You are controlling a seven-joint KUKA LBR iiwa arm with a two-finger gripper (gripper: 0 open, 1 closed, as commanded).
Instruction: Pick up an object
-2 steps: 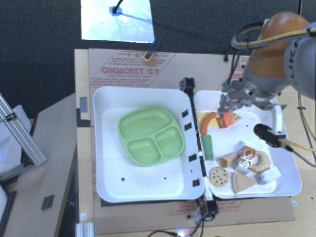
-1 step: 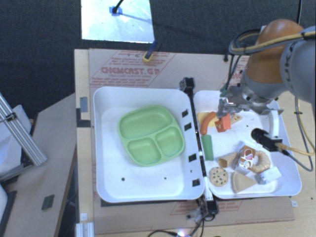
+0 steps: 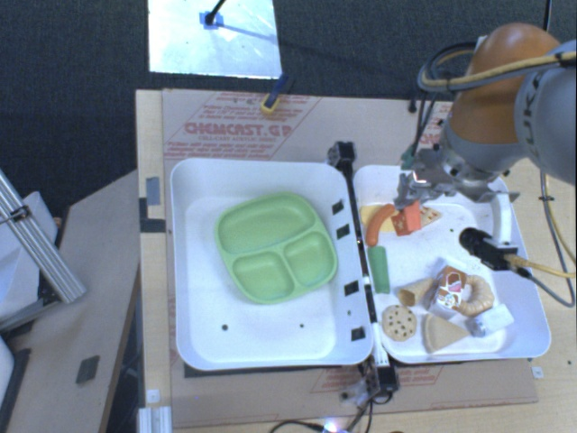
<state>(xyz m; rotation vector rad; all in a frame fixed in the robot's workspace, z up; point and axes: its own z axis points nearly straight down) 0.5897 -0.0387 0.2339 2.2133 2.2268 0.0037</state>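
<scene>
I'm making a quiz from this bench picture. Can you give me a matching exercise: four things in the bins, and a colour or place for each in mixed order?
Things:
1. divided plate
2. cookie
3. long stick
4. curved sausage-like piece

Descriptions:
A. orange, near the gripper
B. light green, in the left bin
C. round and tan with dark spots, near the right bin's front edge
D. dark green, beside the divider between the bins

Pairs: 1-B, 2-C, 3-D, 4-A

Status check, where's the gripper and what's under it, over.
Gripper low in the right white bin, at the small orange block. Grasp not confirmed. Curved orange sausage-shaped toy and green stick crowd alongside.
</scene>
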